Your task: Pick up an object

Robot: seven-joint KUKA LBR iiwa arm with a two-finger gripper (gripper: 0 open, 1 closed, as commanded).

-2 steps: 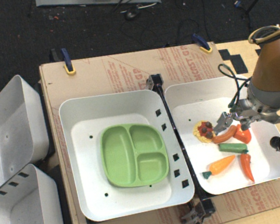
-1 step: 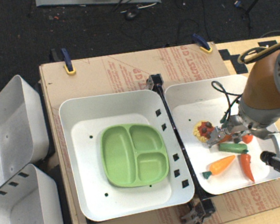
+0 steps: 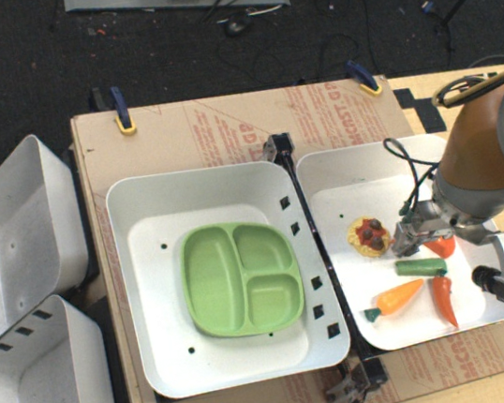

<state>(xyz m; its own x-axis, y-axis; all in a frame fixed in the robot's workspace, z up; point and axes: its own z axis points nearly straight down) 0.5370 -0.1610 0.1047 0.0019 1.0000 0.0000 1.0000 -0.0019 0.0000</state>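
Note:
In the right bin (image 3: 364, 189) lie a small pizza-like disc (image 3: 369, 235), a green cucumber (image 3: 420, 266), an orange carrot with a green top (image 3: 397, 298) and a red chili pepper (image 3: 445, 301). A red-orange piece (image 3: 442, 246) shows partly under the wrist. My gripper (image 3: 407, 236) hangs low over the bin, just right of the pizza disc and above the cucumber. Nothing shows between its fingers.
The left bin (image 3: 147, 260) holds a green divided plate (image 3: 242, 278). A black divider (image 3: 317, 261) runs between the bins. Two spare white bins (image 3: 18, 280) stand off the bench at the left. My arm (image 3: 491, 153) covers the right bin's far right side.

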